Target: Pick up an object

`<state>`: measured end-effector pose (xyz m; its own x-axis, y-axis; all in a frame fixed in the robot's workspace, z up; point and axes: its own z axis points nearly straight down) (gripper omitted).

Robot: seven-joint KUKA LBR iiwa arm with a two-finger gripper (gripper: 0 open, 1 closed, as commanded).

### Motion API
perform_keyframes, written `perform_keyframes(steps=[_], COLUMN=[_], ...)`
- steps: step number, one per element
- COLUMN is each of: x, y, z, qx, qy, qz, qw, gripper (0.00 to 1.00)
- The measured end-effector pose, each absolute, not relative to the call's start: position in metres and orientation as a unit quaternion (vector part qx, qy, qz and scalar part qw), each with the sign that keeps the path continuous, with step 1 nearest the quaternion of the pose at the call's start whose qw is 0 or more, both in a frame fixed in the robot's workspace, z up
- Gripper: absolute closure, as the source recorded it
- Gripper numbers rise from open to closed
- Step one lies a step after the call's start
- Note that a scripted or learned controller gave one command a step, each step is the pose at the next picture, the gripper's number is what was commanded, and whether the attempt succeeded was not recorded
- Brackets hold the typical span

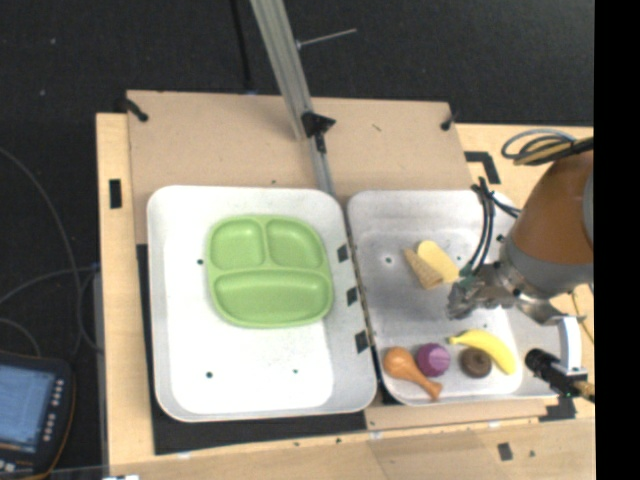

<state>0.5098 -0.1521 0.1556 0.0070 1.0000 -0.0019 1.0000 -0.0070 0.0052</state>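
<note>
Now hovering low in the right bin [400,218]: gripper [466,298], finger state impossible to tell. Just left and above, yellow block [431,264]; just below, banana [487,346], brown piece [476,363], purple ball [433,359], orange gourd [408,369]. Far left, green tray [268,271].

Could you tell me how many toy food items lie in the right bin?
5: yellow wedge mid-bin; banana, brown piece, purple piece, orange pear shape along the near edge. The arm may hide more.
</note>
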Motion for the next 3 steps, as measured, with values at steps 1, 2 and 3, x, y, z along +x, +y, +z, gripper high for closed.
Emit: perform_keyframes(steps=[1,2,3], x=[0.51,0.516,0.516], y=[-0.156,-0.165,-0.166], z=[0.22,0.281,0.287], qx=[0.706,0.706,0.705], qy=[0.708,0.708,0.709], qz=[0.0021,0.0016,0.0003], qw=[0.004,0.004,0.001], gripper=[1.0,1.0,1.0])
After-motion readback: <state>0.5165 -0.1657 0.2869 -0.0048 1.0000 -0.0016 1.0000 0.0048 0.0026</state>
